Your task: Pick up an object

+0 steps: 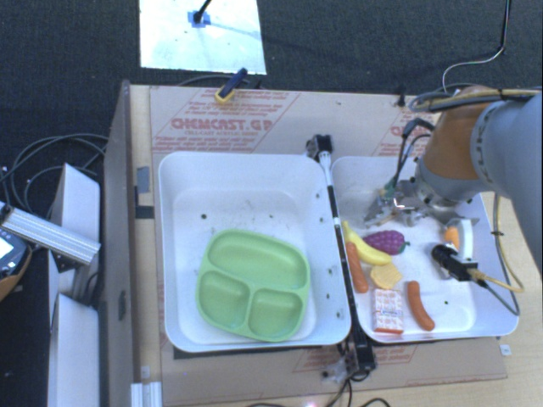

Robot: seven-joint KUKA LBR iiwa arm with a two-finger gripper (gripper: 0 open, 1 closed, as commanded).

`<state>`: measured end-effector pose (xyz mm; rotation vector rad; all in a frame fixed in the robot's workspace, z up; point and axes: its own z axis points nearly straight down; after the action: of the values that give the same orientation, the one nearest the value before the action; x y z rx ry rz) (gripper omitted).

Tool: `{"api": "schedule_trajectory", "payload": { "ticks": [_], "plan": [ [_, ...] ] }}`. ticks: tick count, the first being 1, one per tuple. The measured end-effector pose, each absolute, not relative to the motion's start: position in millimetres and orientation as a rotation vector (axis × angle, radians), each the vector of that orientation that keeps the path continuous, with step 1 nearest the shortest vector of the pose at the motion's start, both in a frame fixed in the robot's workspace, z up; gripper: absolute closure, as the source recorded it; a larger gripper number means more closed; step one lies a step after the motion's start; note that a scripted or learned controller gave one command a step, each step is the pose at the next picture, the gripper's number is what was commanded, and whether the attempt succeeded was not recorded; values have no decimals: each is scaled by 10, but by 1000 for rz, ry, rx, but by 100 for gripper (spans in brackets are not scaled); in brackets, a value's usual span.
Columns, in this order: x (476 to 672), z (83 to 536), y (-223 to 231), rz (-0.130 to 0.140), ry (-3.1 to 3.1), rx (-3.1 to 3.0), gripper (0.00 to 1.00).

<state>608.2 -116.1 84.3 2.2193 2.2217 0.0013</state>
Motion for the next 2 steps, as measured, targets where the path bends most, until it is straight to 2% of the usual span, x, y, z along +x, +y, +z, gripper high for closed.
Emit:
{"api": "schedule_trajectory", "payload": {
  "ticks": [1, 2],
  "plan": [
    [5814, 842, -989, 1, 2222, 2220, 0],
    [5825, 950, -993, 4, 2222, 2218, 100]
  ]
}}
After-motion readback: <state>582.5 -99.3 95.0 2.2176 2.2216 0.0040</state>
